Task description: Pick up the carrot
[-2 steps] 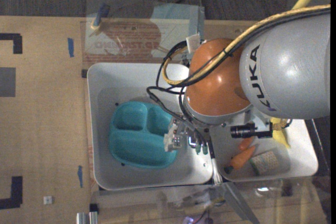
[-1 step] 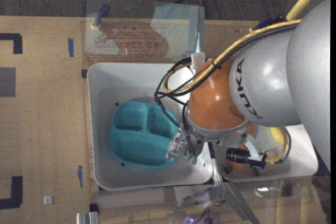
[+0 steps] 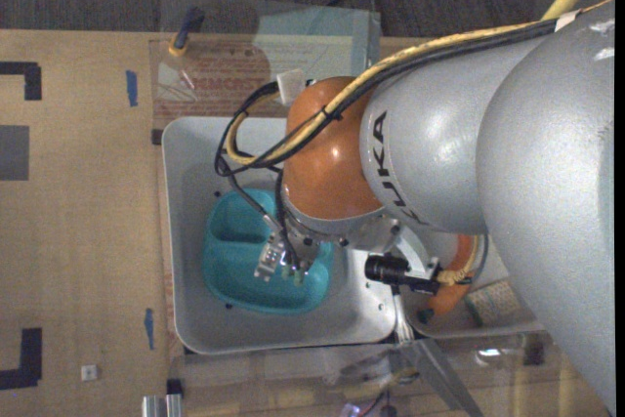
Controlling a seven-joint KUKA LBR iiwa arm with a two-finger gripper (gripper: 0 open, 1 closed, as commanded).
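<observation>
The gripper (image 3: 279,261) hangs low over a teal dish (image 3: 232,254), above the dish's right half. From this angle there is no telling whether the gripper is open or closed, and nothing is seen held in it. The dish has a ridge dividing it into compartments and lies in the left bin (image 3: 186,181), towards its near side. Above the gripper, the orange band and broad grey body of the arm (image 3: 459,151) cover most of the right of the scene. The carrot (image 3: 450,294) lies in the right bin (image 3: 469,328), close to its left wall, partly hidden under the arm and apart from the gripper. Both bins sit on a pale brown desk (image 3: 78,210) marked with black shapes and bits of blue tape (image 3: 131,88).
</observation>
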